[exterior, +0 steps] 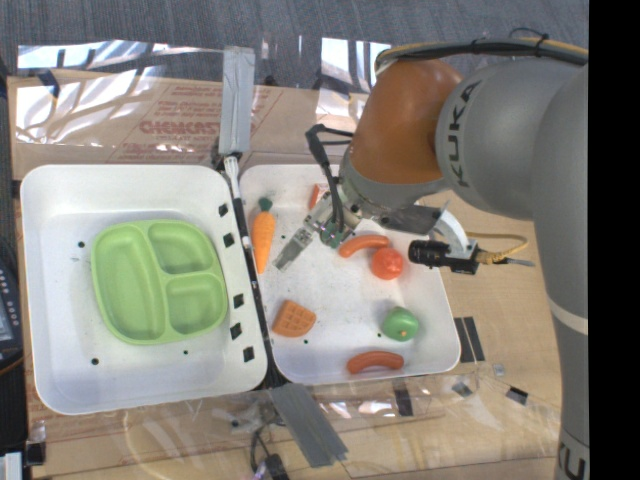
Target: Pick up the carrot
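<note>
**Gripper open beside the carrot**

Fingers (pixel 290 251) stand apart with nothing between them, as we see it; the gripper (pixel 305 236) hangs over the right bin (pixel 440 353). We find the carrot (pixel 263 240) lying just left of it, against the bin's left wall. Near it we see a waffle (pixel 293 319), a tomato (pixel 387 263), two sausages (pixel 375 362) and a green pepper (pixel 400 323). A green plate (pixel 160 280) sits in the left bin (pixel 45 298).

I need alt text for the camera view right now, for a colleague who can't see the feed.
The grey arm's gripper hovers in the right white bin, just right of the orange toy carrot lying by the divider. That bin also holds two red sausages, a red tomato, a green pepper and a waffle piece; the left bin holds a green divided plate.
</note>
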Motion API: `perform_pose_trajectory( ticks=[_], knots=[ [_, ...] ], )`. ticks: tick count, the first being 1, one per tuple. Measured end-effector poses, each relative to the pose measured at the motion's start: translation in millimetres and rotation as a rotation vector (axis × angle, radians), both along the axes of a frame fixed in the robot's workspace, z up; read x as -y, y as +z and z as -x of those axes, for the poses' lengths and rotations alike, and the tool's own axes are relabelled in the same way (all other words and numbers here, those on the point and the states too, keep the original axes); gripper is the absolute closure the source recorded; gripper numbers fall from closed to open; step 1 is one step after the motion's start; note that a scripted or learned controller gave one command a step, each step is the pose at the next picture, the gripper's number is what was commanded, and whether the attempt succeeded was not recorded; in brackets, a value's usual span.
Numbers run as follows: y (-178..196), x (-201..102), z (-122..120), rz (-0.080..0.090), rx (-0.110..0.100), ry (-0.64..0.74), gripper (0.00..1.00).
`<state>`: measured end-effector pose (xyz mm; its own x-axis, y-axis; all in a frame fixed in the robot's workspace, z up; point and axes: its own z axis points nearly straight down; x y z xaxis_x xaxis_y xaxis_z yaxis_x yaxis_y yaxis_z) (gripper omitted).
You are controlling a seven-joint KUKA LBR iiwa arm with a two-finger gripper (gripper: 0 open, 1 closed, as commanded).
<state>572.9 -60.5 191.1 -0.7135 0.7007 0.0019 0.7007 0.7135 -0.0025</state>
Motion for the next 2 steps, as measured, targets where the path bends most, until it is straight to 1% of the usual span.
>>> perform_pose_trajectory(
  ticks=[1,2],
  knots=[
    [0,-24,-1,0.0,0.0,-0.056,0.0],
    [-64,38,-32,0.001,0.001,-0.018,0.0]
  ],
)
